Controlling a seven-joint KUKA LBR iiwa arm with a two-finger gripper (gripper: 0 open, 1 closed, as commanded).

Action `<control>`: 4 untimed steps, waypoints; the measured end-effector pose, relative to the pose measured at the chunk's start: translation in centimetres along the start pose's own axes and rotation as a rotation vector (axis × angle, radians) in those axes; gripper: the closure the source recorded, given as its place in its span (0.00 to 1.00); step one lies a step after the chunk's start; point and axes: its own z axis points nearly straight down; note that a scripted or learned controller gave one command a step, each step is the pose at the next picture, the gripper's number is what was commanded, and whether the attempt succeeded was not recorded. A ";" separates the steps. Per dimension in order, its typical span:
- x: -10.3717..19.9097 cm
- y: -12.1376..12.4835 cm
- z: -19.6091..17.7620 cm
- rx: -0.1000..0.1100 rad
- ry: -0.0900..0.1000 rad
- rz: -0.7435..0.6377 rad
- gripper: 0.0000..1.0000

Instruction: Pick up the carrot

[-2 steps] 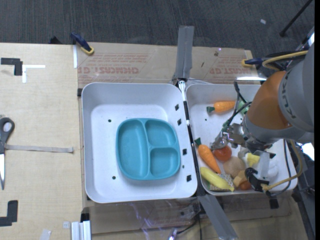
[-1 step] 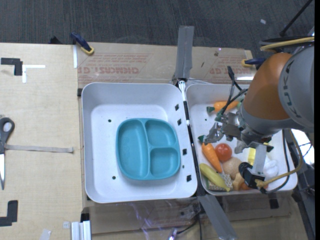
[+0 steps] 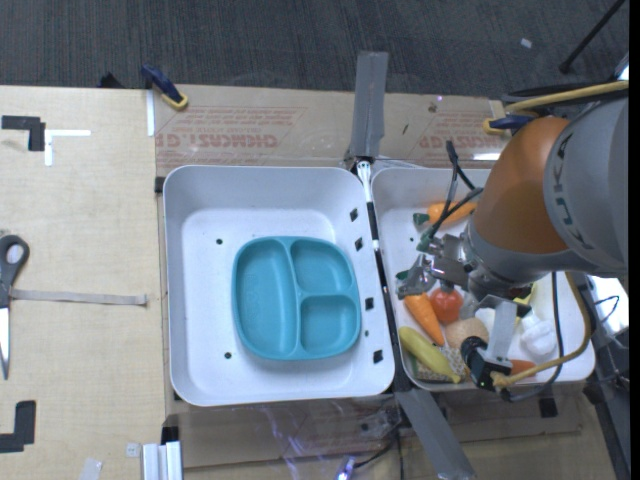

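Observation:
The carrot is short and orange. It lies tilted in the right bin, near that bin's left wall. My gripper hangs low over the bin, just above and touching or nearly touching the carrot's upper end. The wrist and its cables hide how the gripper stands. The arm's orange band and grey body cover the bin's right half.
Around the carrot lie a red tomato, a yellow banana, a beige round item and a white item. Another orange item sits at the bin's back. The left bin holds a teal divided plate.

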 end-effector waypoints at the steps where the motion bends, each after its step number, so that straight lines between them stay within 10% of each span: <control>1: 0.0 0.0 0.0 0.000 0.000 0.001 0.00; 4: 0.0 0.0 0.0 0.000 0.000 0.001 0.00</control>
